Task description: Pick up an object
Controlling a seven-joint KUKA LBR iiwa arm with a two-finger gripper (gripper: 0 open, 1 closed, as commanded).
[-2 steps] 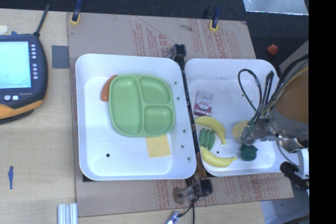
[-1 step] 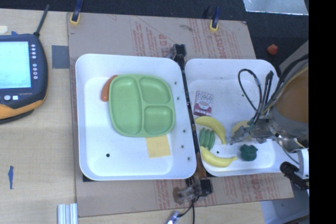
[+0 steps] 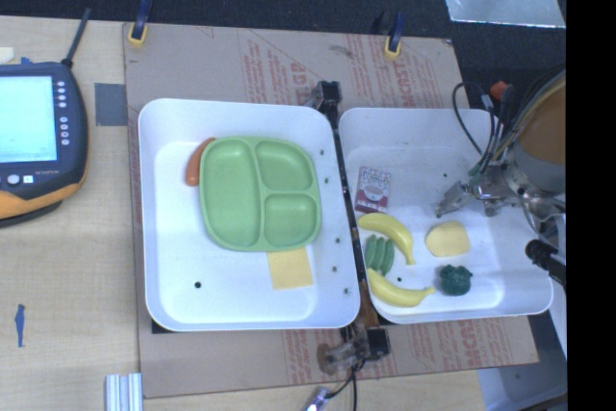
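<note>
The gripper (image 3: 460, 199) is hovering with its 2 fingers spread wide and holding nothing, the pale yellow lump (image 3: 448, 239) lying just below them in the right bin (image 3: 520, 303).

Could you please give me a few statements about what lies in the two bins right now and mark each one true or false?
1. The green divided plate lies in the left bin. True.
2. The yellow square sits in the right bin. False: it lies in the left bin, just below the plate.
3. Two bananas, one above the other, lie in the right bin. True.
4. The gripper holds the pale yellow round object. False: that object lies on the bin floor, apart from the gripper.
5. The dark green broccoli-like piece is below the pale yellow round object. True.
</note>
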